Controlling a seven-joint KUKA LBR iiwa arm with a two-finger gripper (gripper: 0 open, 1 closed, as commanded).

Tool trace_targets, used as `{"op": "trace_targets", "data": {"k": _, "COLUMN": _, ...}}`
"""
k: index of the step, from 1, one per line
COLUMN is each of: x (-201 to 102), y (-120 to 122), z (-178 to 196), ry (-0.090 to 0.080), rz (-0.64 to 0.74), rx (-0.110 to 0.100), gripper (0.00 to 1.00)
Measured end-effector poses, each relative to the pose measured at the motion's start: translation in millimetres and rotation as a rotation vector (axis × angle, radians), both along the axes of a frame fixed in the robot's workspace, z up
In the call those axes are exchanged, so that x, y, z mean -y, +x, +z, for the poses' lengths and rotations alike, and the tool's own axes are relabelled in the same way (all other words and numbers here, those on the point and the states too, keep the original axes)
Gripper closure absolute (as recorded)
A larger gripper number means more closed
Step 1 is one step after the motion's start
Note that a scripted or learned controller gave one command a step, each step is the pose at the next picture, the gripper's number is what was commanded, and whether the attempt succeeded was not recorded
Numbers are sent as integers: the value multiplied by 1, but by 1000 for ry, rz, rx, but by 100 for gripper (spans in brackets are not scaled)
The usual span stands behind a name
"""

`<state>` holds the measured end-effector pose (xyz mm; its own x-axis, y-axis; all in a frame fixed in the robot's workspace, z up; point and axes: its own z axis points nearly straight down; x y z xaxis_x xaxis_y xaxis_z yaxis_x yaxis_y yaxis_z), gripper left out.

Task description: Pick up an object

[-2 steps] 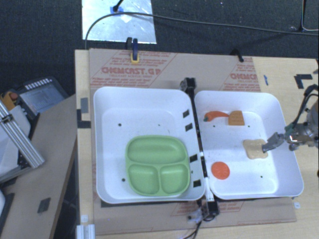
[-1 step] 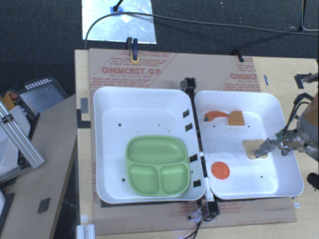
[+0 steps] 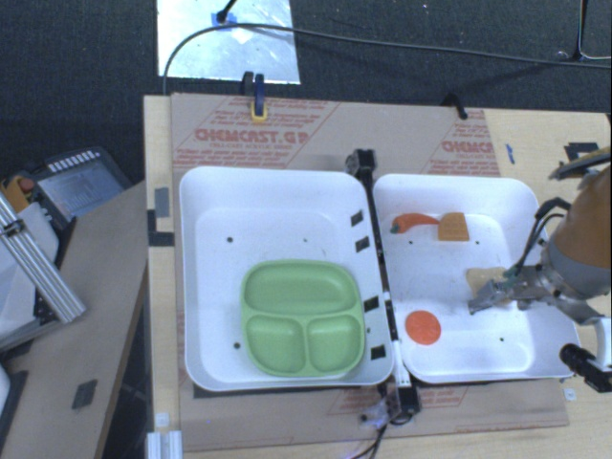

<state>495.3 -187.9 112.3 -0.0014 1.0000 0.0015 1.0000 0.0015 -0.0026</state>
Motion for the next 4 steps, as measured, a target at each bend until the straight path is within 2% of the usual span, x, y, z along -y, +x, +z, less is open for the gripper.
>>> {"op": "trace_targets", "data": {"k": 1, "x": 1, "y": 1, "z": 14, "ry": -3, "rz": 0, "rx": 6, "gripper": 100}}
{"op": "trace_targets", "data": {"k": 3, "x": 4, "y": 9, "z": 142, "ry": -5, "rz": 3, "rx": 11, "gripper": 100}}
{"op": "trace_targets", "data": {"k": 4, "x": 4, "y": 11, "z": 182, "ry": -4, "rz": 3, "rx": 9, "gripper": 100}}
